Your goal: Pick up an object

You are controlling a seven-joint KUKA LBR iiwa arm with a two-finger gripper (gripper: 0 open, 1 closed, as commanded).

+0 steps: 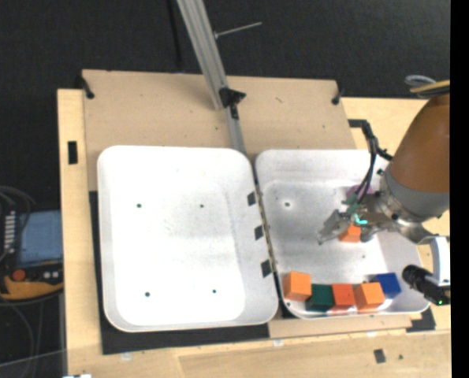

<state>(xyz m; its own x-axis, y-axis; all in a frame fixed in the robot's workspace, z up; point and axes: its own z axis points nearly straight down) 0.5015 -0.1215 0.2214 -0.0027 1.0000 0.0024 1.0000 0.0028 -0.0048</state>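
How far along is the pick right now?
Done: the arm has reached into the right bin. In hand: the gripper sits right at a small orange block, but a firm grasp can't be confirmed. Left: lifting it clear. The row of blocks along the near wall lies untouched.

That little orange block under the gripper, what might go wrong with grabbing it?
The small orange block sits partly hidden beneath the two-finger gripper, so the grasp may be shallow and could slip. The other blocks crowd against the near wall of the right white bin, where later picks look awkward.
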